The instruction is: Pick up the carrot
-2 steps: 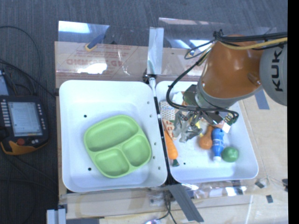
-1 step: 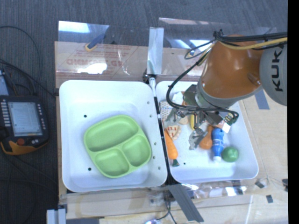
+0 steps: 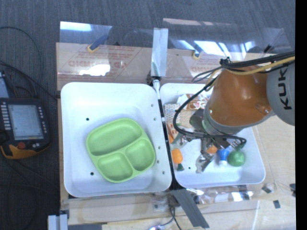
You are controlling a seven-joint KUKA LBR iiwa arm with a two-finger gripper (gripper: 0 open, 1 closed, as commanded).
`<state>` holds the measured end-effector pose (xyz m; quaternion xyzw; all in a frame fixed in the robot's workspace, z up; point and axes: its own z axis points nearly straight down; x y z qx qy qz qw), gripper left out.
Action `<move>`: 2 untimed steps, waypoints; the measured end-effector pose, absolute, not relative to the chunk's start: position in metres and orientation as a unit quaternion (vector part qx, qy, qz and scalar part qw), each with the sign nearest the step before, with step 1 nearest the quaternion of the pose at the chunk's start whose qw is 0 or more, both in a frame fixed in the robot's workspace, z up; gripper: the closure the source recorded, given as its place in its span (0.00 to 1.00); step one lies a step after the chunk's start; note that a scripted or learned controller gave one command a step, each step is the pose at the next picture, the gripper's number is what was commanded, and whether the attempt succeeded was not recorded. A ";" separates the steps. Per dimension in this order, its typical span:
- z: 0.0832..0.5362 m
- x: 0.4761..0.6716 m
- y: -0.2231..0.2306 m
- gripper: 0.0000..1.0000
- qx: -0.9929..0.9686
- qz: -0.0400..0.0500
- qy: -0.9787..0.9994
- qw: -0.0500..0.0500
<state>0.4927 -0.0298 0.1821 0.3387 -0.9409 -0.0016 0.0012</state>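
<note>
Camera view: carrot left of tool

Two shallow white bins sit side by side on the table: the left bin and the right bin. The left bin holds one green divided plate with three compartments. The right bin shows one carrot, one green ball, one small blue item and some printed packaging, too hidden by the arm to count.
</note>
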 end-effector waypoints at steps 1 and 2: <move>0.142 0.497 -0.097 0.00 0.381 -0.001 -0.925 0.001; 0.091 0.506 -0.129 0.00 0.400 0.000 -0.916 -0.004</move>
